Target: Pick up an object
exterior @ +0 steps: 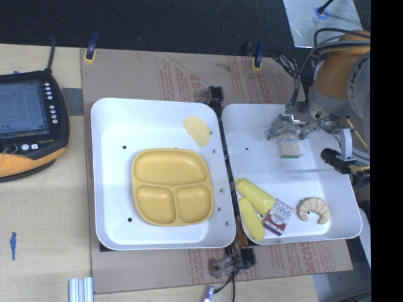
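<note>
Reaching in from the right, the arm (343, 74) hung over the far part of the right bin (252, 115), its gripper (288, 131) low above the bin floor. A small checked packet (288, 146) sat right beneath the fingertips, on their near side; whether the jaws were spread or pinching it could not be told.

Along that bin's near edge lay two corn cobs (253, 206) by the left wall, a small red packet (278, 217) touching them, and a croissant (314, 209) toward the right. The bin's middle floor lay bare, leaving open room between the gripper and these things.

In the left bin (104, 168), a yellow divided tray (171, 185) filled the centre, with a pale yellow slice (197, 130) leaning near the far right wall. Open floor ran along the left bin's left and far sides.

A handheld screen (28, 121) rested on the bench, left of both bins.
</note>
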